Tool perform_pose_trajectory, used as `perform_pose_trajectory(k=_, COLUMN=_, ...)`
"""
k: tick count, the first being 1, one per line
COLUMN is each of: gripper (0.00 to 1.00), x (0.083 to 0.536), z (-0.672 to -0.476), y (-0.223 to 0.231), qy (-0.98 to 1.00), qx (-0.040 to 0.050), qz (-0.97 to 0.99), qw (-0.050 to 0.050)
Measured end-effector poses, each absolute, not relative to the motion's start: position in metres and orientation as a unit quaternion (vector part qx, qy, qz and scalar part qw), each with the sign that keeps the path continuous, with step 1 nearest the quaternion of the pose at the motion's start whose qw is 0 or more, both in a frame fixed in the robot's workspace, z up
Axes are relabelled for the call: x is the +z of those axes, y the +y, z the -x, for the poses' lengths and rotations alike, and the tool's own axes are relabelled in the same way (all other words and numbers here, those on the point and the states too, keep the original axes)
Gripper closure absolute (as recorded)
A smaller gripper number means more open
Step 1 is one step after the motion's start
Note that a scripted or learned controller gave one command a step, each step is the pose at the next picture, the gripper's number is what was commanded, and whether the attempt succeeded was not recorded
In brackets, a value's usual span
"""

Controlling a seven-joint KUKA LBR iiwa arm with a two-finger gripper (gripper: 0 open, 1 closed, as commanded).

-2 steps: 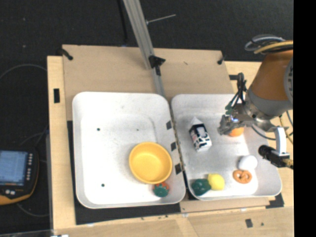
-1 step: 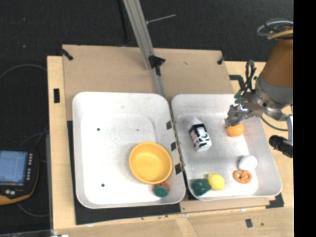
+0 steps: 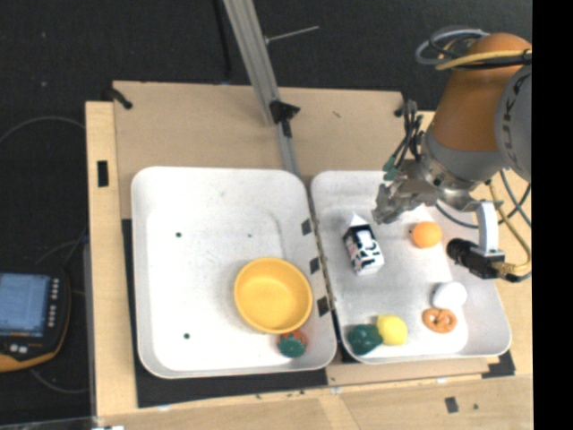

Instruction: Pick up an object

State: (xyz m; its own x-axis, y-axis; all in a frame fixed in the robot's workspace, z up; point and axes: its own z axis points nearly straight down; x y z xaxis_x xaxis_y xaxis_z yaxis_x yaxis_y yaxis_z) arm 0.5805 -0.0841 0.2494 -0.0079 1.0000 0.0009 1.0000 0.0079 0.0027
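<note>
Two white bins (image 3: 179, 204) sit side by side — tan bench (image 3: 197, 124) beneath.

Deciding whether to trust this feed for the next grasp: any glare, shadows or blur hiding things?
Camera view: even lighting, soft shadows; the right bin looks bright but not washed out; the small toys near the yellow bowl are coarse and slightly blurred; the gripper appears dark and low in detail.

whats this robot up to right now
A grey and orange arm reaches in from the right, with its gripper low over the right bin, just up and right of a small black-and-white carton. Nothing is visibly held. Also in that bin are an orange ball, a white ball, an orange pretzel-shaped toy, a yellow object and a green one. The left bin holds a yellow bowl with a small green and red item beside it.
</note>
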Motion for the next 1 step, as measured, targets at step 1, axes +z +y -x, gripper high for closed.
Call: perform_pose_trajectory(k=1, gripper=1.0, x=0.2579, z=-0.6011, y=-0.0336, qy=0.71, qx=0.0016, qz=-0.704, qw=0.0)
